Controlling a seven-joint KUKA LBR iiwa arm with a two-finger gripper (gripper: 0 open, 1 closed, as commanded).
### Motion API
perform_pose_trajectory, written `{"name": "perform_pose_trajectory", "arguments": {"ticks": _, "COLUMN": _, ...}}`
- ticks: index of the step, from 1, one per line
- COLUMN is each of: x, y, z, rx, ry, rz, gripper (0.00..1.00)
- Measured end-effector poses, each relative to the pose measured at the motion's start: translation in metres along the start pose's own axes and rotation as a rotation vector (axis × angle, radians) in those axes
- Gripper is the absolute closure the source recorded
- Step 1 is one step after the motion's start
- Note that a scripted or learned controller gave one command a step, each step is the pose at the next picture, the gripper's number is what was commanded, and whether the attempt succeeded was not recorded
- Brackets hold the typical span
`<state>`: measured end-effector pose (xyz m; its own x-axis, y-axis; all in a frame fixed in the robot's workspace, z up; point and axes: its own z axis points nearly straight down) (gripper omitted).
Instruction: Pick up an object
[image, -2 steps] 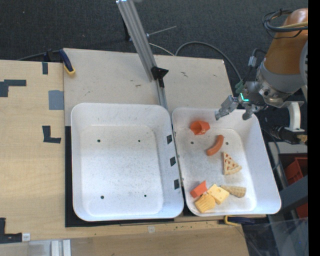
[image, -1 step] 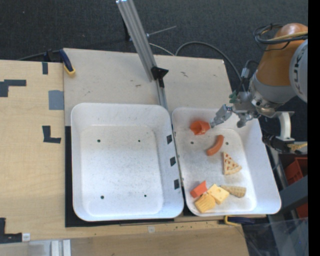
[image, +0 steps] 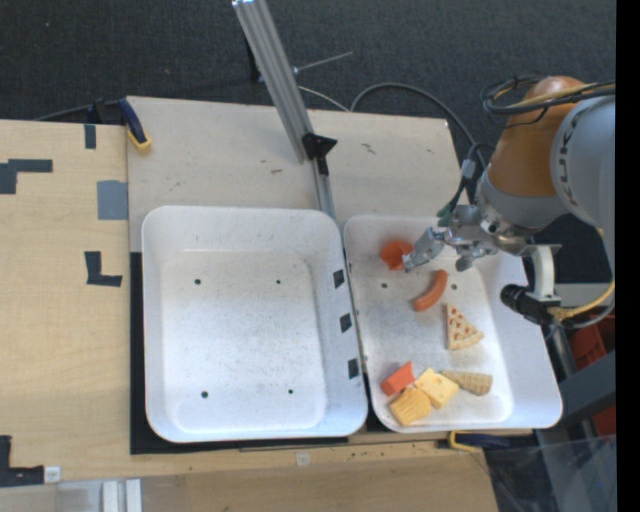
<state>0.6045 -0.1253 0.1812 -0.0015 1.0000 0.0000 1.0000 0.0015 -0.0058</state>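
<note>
Orange-red block (image: 394, 253) sits at the upper left of the right bin (image: 530, 400), and it looks like the pick target. Camera view: gripper (image: 432, 250) hangs low over that bin, one fingertip touching or just beside the block's right edge. I can't tell whether the fingers are spread or pressed together, and nothing shows pinched. My read: approach or descent step, grasp not yet made. Next move calls for centring over the block, since it lies off to the left of the tool, then closing and lifting straight up.

Block is small, chunky and solid-coloured; exact shape is too blurred. Orange sausage (image: 430, 290) lies just below the gripper and could be nudged. Pizza slice (image: 461, 328) and the yellow-and-orange pieces (image: 420, 395) sit well apart. Left bin (image: 150, 330) isn't involved.
</note>
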Motion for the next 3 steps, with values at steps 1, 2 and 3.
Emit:
{"name": "perform_pose_trajectory", "arguments": {"ticks": 1, "x": -0.004, "y": -0.008, "z": 0.049, "rx": 0.0, "ry": 0.0, "rz": 0.001, "gripper": 0.0}}
{"name": "perform_pose_trajectory", "arguments": {"ticks": 2, "x": -0.003, "y": -0.007, "z": 0.036, "rx": -0.004, "ry": -0.001, "rz": -0.002, "gripper": 1.0}}
{"name": "perform_pose_trajectory", "arguments": {"ticks": 3, "x": -0.008, "y": -0.006, "z": -0.027, "rx": -0.011, "ry": -0.001, "rz": 0.0, "gripper": 1.0}}
